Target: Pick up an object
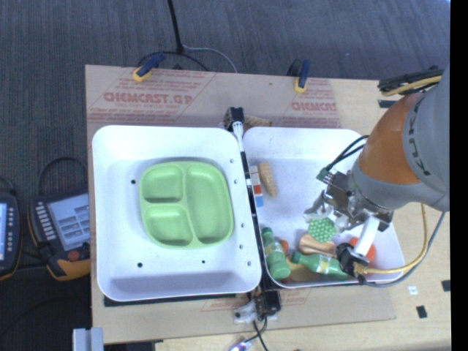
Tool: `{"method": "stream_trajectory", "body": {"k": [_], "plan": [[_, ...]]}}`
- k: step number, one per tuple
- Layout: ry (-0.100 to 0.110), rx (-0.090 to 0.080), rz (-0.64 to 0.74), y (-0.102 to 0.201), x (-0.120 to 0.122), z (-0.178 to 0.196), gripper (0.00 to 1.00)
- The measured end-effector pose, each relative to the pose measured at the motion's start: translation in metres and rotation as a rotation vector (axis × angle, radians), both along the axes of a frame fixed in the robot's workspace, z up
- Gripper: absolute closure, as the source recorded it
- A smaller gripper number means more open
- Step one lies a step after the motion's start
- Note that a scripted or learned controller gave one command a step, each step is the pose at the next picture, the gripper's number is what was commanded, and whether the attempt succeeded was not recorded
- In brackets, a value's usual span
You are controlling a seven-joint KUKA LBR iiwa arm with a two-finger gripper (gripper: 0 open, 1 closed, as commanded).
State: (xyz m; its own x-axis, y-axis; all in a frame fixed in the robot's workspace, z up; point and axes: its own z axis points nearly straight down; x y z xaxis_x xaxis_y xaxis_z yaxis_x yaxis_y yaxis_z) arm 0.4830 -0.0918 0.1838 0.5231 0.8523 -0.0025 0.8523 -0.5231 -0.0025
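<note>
Where wrist hides fingers (333, 221) over right bin (292, 141), state unclear; items beneath jumbled.

Two bins sit side by side on the surface (110, 86). The left bin (117, 152) holds a divided tray (186, 203) at its middle. The right bin (292, 148) holds bottles (274, 253) crowded along its near edge, under the arm (398, 156) reaching in from the right

The smooth, glossy white plastic bin (110, 196) carries a matt light-green divided plastic tray (186, 203); the brown tabletop (146, 97) looks like matt cardboard.
</note>
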Motion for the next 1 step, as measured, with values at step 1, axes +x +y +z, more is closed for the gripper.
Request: {"method": "stream_trajectory", "body": {"k": [1], "plan": [[-0.010, -0.003, -0.078, -0.0637, 0.0309, -0.0956, 1.00]]}}
